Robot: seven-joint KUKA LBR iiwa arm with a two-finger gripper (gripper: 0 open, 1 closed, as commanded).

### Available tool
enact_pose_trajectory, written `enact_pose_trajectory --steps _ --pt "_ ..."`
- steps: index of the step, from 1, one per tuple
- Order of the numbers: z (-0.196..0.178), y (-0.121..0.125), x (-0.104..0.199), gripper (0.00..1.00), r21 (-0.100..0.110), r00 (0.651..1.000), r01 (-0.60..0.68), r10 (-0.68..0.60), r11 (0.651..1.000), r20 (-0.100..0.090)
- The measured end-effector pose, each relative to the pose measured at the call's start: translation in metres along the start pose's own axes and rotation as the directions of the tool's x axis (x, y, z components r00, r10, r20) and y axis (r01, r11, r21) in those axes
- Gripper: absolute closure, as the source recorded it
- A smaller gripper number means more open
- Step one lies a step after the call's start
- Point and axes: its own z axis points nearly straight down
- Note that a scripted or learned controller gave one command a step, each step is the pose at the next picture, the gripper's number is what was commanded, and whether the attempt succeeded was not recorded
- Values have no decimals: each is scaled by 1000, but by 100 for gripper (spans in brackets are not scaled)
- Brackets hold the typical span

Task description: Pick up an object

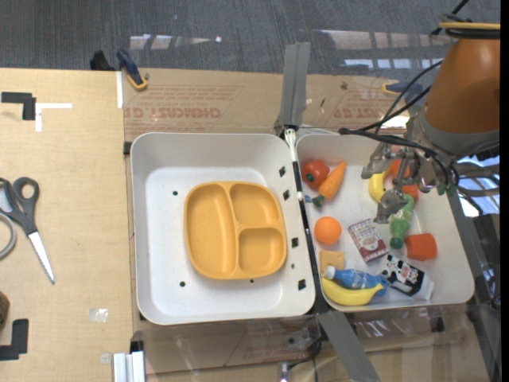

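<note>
gripper: my gripper (394, 201) low over green toy (400, 221), right bin's (465, 281) 3 o'clock
grip: can't tell
progress: nothing lifted yet

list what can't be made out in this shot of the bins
- Pincer, camera view: open or shut unclear; cables and the wrist crowd it.
- Green toy: the pincer covers its top, so its shape is unclear.
- Small carton: print too small to read.
- Scissors: one handle cut by the left edge.
</note>
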Motion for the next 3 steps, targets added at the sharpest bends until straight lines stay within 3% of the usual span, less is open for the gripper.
enact_pose_trajectory --steps 1,2,3 --pt "102 -20 13 0 0 972 -234 234 972 1" --pt "104 -53 41 0 -1 955 -295 295 955 8" --pt "107 -39 -25 0 -1 897 -443 443 897 4"
